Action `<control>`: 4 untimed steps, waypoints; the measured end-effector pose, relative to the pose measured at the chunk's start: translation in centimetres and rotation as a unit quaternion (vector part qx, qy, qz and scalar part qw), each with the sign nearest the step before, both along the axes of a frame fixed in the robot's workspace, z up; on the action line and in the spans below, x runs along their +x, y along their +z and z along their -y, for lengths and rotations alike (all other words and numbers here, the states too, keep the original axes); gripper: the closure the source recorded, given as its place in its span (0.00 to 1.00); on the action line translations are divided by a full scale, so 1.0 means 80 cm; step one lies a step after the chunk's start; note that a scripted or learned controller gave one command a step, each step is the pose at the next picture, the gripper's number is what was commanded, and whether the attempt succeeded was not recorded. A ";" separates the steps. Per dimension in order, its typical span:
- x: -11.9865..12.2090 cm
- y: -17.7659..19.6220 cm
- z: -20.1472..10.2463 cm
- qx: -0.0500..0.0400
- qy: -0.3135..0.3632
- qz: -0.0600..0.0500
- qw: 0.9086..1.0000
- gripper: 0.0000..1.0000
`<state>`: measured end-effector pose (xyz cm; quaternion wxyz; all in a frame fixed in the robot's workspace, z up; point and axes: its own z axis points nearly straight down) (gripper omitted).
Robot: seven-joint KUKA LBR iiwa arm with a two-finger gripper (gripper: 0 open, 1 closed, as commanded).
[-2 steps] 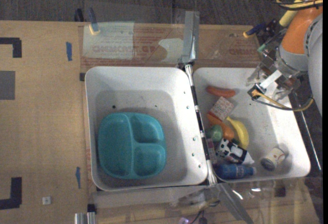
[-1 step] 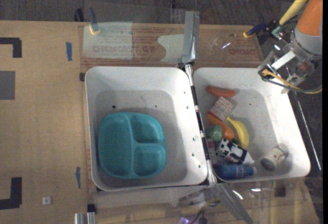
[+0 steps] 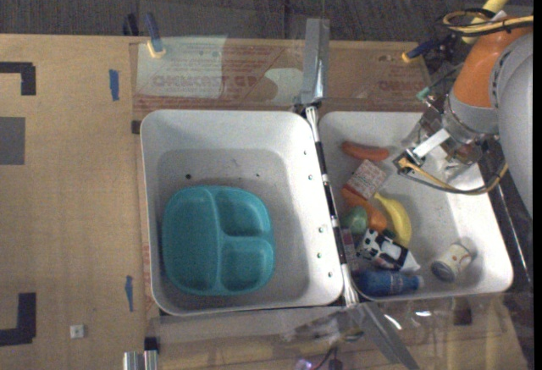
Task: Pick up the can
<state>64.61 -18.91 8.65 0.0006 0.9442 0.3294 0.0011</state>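
The can is small and pale with a reddish band. It lies on its side in the near right corner of the right bin, its round end turned to the left. My gripper hangs over the far right part of that bin, well behind the can and apart from it. The wrist's bulk hides its tips, and I see nothing held.
The right bin also holds an orange sausage, a printed packet, a banana, a green and orange piece, a black-and-white box and a blue bottle. A teal divided plate lies in the left bin.
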 end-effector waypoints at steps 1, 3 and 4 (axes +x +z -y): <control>0.018 0.036 0.026 0.000 -0.040 -0.001 0.999 0.00; 0.023 0.012 0.028 0.008 -0.051 -0.004 0.999 0.00; 0.023 0.011 0.027 0.008 -0.051 -0.004 0.999 0.00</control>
